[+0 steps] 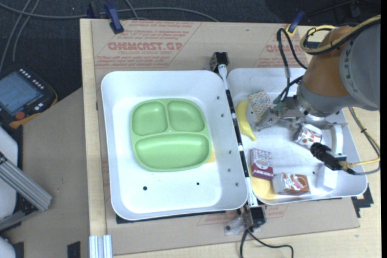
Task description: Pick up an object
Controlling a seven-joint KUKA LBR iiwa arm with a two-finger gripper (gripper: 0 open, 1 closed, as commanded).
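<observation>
Camera view: grey arm with orange band point(323, 72) reaches in from right over right bin point(354, 187). Gripper point(275, 116) low in that bin, near its left side — whether it grips anything, cannot tell. Small patterned packet point(260, 103) just beside gripper, banana point(243, 121) against bin's left wall. Red-and-white packet point(262, 164) and brown snack packet point(294, 183) lie nearer front, on yellow plate point(260, 189). Left bin point(121, 190) holds green divided tray point(170, 134).

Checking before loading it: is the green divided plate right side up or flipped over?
Right side up: the green plate shows its three hollow compartments facing the camera.
</observation>
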